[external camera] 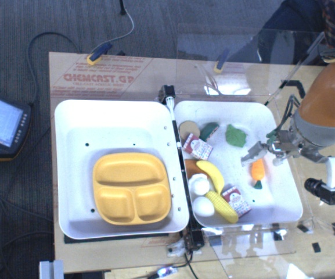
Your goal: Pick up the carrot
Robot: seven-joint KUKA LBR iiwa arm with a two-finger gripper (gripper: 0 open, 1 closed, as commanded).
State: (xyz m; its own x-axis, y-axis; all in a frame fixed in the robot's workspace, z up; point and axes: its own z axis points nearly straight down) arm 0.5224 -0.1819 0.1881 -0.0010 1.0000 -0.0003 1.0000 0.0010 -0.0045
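Fingers (253,153) spread apart above the right bin (283,205).
Carrot (257,171) lay just below the gripper (266,153), unheld.

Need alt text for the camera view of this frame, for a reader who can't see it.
A grey arm's gripper hovers just above the carrot lying in the right bin, among a banana, corn cob, two eggs and green vegetables. The left bin holds a yellow divided tray.
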